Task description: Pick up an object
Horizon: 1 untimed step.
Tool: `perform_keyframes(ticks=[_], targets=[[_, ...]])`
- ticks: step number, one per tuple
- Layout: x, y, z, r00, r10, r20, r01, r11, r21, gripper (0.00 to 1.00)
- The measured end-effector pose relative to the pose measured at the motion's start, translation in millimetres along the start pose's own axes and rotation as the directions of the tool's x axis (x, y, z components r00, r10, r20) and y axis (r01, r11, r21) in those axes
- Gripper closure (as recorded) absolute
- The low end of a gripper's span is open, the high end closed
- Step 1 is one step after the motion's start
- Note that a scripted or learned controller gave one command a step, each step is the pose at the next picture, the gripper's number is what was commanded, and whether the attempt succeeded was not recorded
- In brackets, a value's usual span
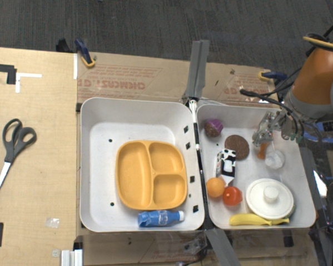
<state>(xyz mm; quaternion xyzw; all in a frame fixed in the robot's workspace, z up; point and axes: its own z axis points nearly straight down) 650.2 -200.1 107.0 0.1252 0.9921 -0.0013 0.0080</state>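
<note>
A small orange object lies near the right bin's far right corner, its long axis running from far edge to near edge, beside a clear cup. The gripper hangs just over it; whether it is open or closed cannot be told. Both bins sit on a pale wooden tabletop

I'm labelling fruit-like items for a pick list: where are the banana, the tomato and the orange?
banana point(257, 220): camera view, middle of its yellow body.
tomato point(233, 196): camera view, centre of its red top.
orange point(215, 186): camera view, centre of its rind.
</note>
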Motion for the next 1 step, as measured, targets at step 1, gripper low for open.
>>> perform_keyframes(ticks=[1], targets=[[14.4,36.0,-111.5,0.974,0.225,-0.010,-0.225,0.974,0.002,1.00]])
